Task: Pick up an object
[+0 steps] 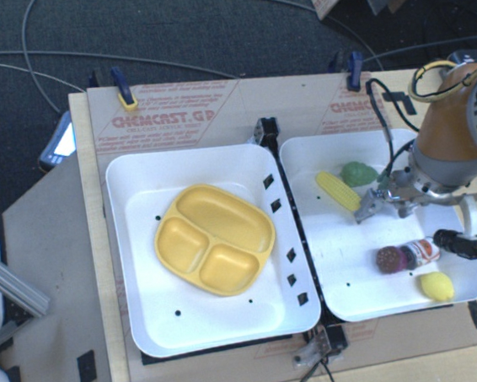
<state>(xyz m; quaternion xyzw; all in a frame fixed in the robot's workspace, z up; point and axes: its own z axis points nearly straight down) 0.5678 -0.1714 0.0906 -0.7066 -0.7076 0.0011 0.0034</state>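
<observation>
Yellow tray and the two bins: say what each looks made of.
Yellow tray: looks like moulded plastic, matt, with smooth rounded compartment walls and one even colour. Left bin and right bin: probably thin formed plastic, white and slightly glossy, with rounded corners and soft light reflections.

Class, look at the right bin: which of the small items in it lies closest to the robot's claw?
The yellow corn cob, beside the claw. The round green item, dark red item and yellow lemon lie farther off.
</observation>
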